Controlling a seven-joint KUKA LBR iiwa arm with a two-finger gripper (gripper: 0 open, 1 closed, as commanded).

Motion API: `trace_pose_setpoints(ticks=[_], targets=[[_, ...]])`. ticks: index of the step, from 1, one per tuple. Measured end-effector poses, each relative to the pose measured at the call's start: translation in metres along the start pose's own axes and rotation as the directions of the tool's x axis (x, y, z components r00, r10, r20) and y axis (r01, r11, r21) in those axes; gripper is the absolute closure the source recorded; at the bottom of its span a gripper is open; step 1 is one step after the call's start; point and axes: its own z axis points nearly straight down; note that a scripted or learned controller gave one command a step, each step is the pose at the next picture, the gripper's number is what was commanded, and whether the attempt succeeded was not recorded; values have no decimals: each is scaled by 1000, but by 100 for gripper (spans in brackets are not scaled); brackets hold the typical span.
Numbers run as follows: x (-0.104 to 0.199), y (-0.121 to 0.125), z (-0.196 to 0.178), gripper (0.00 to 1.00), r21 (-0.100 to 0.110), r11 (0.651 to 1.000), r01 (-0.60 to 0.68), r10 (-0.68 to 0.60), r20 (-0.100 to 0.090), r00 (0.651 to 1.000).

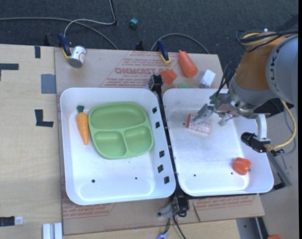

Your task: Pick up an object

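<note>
You have 2 shallow white bins side by side on the bench. The gripper (214, 114) hangs over the upper part of the right bin (211, 178), with the grey arm (263, 78) and its orange band reaching in from the right. Its 2 fingers (203, 112) are spread apart with nothing between them; one points left toward a small pinkish packet with a red edge (198, 126), which lies flat on the bin floor just below and left of the fingertips. From this slant you cannot tell whether that finger touches the packet.

Near the right bin's lower right corner you see a small orange-red block (241, 166), well apart from the gripper.

In the left bin (116, 190) a green divided plate (121, 129) with 3 compartments lies flat, and a toy carrot (82, 126) lies just beside its left edge, leaf end up.

Beyond the bins, on the cardboard (126, 68), you find a larger orange carrot-like toy (187, 63), a small orange piece (169, 76), a white cube (208, 77) and a small metal can (77, 56) on its side.
</note>
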Motion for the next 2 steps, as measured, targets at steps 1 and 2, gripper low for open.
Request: trace_pose_setpoints(ticks=[1,2], targets=[[9,25,62,0,-13,1000,0,0,5,1000],[30,21,65,0,-30,1000,0,0,13,1000]])
